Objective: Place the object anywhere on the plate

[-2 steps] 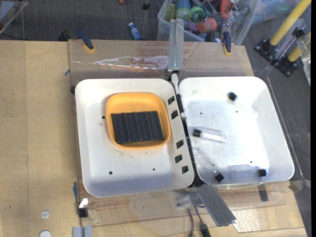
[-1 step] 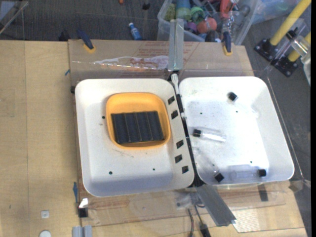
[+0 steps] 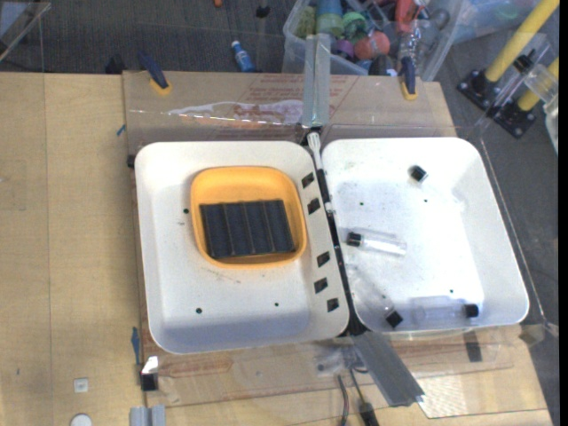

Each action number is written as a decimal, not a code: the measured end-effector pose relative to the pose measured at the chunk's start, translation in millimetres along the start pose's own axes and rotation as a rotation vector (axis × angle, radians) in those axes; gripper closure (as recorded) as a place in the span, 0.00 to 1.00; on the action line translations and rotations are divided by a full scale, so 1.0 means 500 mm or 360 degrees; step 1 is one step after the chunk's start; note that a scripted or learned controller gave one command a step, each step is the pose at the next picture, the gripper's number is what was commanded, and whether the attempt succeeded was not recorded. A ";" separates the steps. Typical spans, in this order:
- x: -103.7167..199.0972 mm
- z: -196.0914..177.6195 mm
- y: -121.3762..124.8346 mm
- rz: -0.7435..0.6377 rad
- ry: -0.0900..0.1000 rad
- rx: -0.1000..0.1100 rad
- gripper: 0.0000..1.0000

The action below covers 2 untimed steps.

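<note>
An orange, rounded-square plate [image 3: 244, 177] rests in the left white bin [image 3: 169, 309], a little above the bin's middle. A black ribbed rectangular object [image 3: 247, 228] lies flat on the plate, covering its lower half, with its long side running left to right. Its bottom edge comes close to the plate's front rim.
The right white bin [image 3: 497, 264] holds a small clear tube with a black cap [image 3: 373, 241], a small black cube [image 3: 417, 174] and a clear piece with black ends [image 3: 435, 311]. A ridge with black tabs [image 3: 321, 229] separates the bins. A clear tote of colourful toys [image 3: 373, 16] stands behind.
</note>
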<state>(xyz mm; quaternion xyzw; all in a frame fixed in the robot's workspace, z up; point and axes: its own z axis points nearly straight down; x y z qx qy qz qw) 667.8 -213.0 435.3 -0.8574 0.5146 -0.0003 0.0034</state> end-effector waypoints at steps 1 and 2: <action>-0.007 0.000 -0.005 -0.0579 0.0004 -0.0001 1.00; 0.005 0.001 0.002 -0.0743 0.0003 -0.0002 1.00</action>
